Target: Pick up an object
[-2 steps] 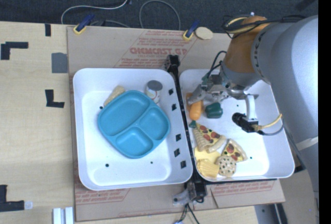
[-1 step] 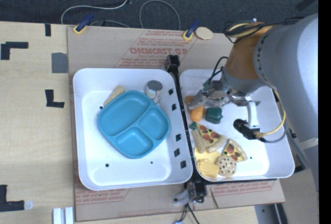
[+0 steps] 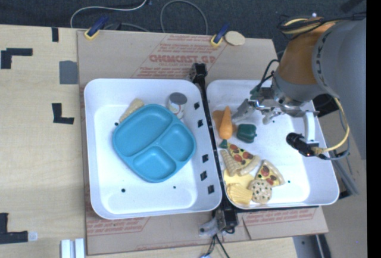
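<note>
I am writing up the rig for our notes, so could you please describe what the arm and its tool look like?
The arm is bulky, rounded and grey, with an orange band above the wrist. A yellow-and-black cable loops over the band's top, and another yellowish cable curves down the arm's right side. The tool is metallic grey with dark parts; a black fitting juts below it.

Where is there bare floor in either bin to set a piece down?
Right bin: open floor along its right side, between the pizza slices and the right wall. Its left side is crowded: carrot, green pepper, cookie. Left bin: a strip below the blue tray.
</note>
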Controlling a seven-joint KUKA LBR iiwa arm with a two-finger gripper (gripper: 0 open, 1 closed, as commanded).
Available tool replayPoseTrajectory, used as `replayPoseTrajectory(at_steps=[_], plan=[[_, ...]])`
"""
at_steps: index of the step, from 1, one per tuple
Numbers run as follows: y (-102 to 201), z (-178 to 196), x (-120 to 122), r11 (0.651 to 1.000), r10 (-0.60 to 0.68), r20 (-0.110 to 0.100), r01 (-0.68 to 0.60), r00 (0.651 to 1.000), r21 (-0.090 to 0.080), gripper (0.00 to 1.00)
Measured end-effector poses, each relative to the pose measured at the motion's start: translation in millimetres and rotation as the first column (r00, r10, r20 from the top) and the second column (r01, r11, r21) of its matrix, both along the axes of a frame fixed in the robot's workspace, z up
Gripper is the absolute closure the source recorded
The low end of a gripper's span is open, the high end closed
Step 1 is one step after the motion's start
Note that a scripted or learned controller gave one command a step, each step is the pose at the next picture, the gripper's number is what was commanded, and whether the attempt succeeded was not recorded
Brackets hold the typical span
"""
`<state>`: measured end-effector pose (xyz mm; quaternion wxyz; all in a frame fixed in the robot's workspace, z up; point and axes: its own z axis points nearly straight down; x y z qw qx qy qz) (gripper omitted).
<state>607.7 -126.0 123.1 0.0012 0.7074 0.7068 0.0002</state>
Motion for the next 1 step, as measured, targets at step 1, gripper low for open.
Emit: replayPoseTrajectory(at_steps=[1], plan=[[11.1,-34.8,5.4,1.000,-0.003,0.007,0.003,1.000,-0.011,0.00]])
